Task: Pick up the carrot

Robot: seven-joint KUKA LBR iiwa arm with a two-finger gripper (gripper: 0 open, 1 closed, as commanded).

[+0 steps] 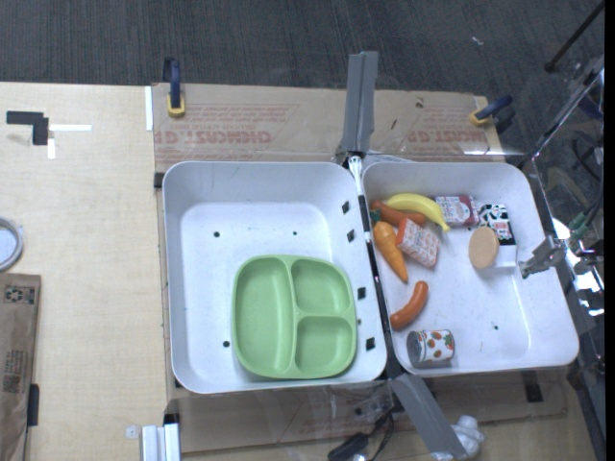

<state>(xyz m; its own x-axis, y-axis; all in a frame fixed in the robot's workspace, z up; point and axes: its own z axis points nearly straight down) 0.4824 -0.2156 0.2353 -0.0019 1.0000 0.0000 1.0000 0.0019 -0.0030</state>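
Approach step, no grasp made. Claw (pixel 534 261) at right bin rim; opening cannot be told. Carrot (pixel 390 250) lies well left, beside banana (pixel 418 206); reach across needed.

Orange carrot (pixel 389 249) flat in right bin (pixel 538 349)

Green divided plate (pixel 294 328) in left bin (pixel 192 257) — banana (pixel 416 206), sausage (pixel 408 304) right.

plate (pixel 293 329) in left bin (pixel 192 257), carrot (pixel 390 251) in right bin (pixel 538 344)
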